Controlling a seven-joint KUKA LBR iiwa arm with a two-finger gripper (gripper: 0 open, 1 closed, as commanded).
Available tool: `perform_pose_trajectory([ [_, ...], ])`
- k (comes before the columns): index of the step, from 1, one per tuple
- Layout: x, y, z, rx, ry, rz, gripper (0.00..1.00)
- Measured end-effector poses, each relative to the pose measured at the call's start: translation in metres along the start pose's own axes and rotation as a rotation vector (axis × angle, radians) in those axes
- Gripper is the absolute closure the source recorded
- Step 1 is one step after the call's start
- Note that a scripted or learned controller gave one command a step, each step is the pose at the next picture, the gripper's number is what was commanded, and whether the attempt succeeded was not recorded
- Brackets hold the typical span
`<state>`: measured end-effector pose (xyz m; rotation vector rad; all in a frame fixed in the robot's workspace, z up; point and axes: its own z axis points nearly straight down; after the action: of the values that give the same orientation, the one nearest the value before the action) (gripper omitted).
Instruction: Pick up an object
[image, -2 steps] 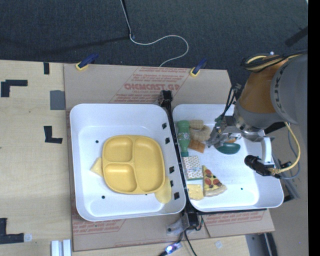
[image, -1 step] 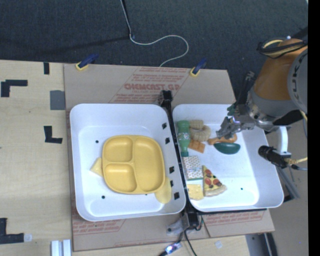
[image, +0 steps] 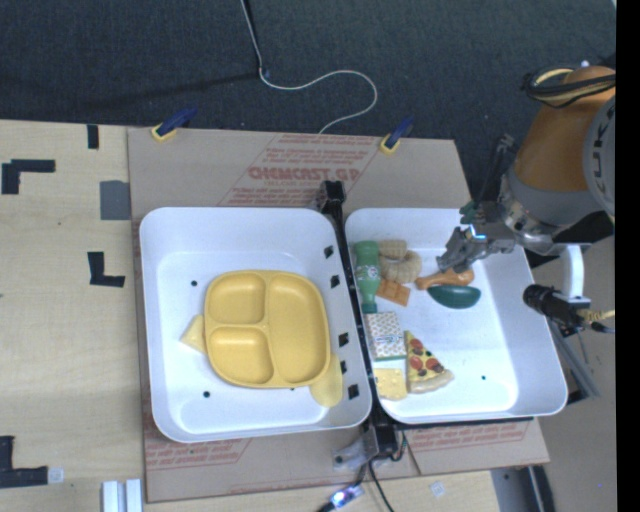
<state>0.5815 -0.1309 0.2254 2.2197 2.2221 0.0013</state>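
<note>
My gripper (image: 461, 251) hangs over the upper middle of the right bin (image: 500, 395). Just below it lie an orange carrot-shaped piece (image: 436, 280) and a dark teal rounded piece (image: 456, 296); whether it touches either, I cannot tell. To its left sit a beige bread-like piece (image: 401, 262), a green bottle (image: 366, 270) and a small orange cracker (image: 395, 293). Further down the bin's left side lie a patterned packet (image: 385, 335), a pizza slice (image: 426, 365) and a yellow cheese piece (image: 390, 382).
The left bin (image: 165, 260) holds a yellow divided plate (image: 268, 328) with a flat yellow piece (image: 326, 388) sticking out beneath it. A black clamp (image: 332, 195) sits where the bins meet at the top. The arm's grey and orange body (image: 565, 150) rises at the right.
</note>
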Motion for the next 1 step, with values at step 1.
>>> perform_pose_trajectory([
  [1, 0.0532, -0.0081, -0.0015, 0.003, 0.002, -0.005, 1.0],
])
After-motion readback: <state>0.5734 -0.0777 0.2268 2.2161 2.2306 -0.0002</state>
